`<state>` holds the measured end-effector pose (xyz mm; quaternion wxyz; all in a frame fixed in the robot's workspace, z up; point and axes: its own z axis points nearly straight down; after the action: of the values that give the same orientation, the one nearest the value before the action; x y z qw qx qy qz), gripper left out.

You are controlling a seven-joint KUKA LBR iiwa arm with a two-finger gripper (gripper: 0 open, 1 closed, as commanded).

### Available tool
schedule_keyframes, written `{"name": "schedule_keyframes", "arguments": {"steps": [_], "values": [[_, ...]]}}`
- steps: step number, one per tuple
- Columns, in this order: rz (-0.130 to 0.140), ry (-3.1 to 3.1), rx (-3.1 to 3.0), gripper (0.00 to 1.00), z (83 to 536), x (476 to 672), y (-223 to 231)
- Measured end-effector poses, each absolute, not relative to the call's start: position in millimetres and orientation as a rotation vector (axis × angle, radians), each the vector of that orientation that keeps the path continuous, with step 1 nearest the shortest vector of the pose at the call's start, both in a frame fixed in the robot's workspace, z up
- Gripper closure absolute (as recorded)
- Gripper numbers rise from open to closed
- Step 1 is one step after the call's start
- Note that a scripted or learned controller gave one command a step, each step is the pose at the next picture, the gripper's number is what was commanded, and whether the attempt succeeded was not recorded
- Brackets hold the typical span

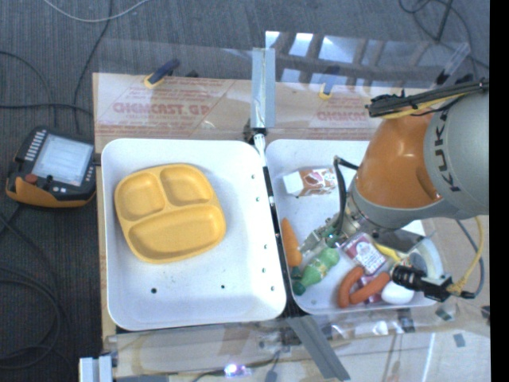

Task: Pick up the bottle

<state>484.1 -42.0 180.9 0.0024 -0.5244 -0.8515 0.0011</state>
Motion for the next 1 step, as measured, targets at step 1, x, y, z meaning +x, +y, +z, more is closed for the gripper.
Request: {"name": "schedule_keyframes", "arguments": {"steps": [1], "values": [[0.003,-2.671,-1.645,0.0,180.8,484.1,-41.9]]}}
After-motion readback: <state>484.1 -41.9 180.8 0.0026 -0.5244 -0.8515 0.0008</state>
